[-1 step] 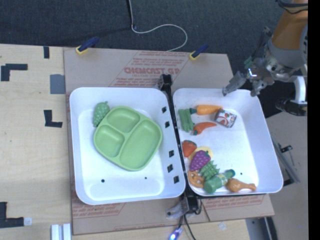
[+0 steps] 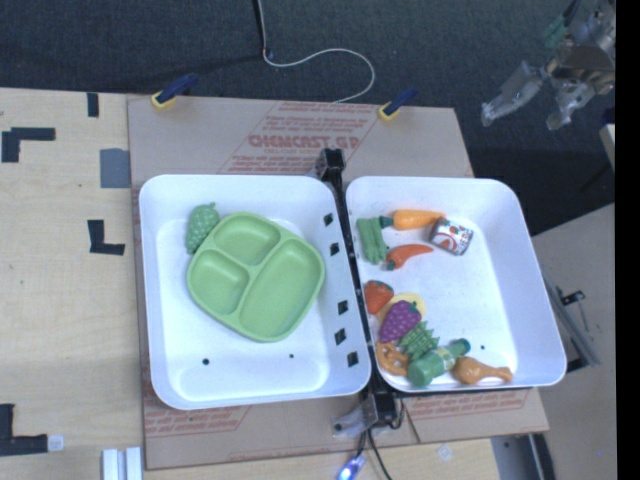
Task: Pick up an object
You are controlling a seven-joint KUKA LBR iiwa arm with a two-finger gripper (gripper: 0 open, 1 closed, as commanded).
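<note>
Your gripper (image 2: 535,93) hangs at two o'clock, well outside the right bin (image 2: 500,200), fingers spread wide and holding nothing. The toys crowd that bin's nine-o'clock side; the small can (image 2: 451,236), up at twelve o'clock, lies apart from the carrot (image 2: 417,219), so go for it and descend straight over its middle. The wrist is cut off by the frame edge, and the six-o'clock pile overlaps too much to sort

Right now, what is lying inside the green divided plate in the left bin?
The green divided plate shows nothing in its three compartments. A green grape bunch lies outside it, against its upper-left rim, on the left bin floor. What lies beneath the plate is covered.
</note>
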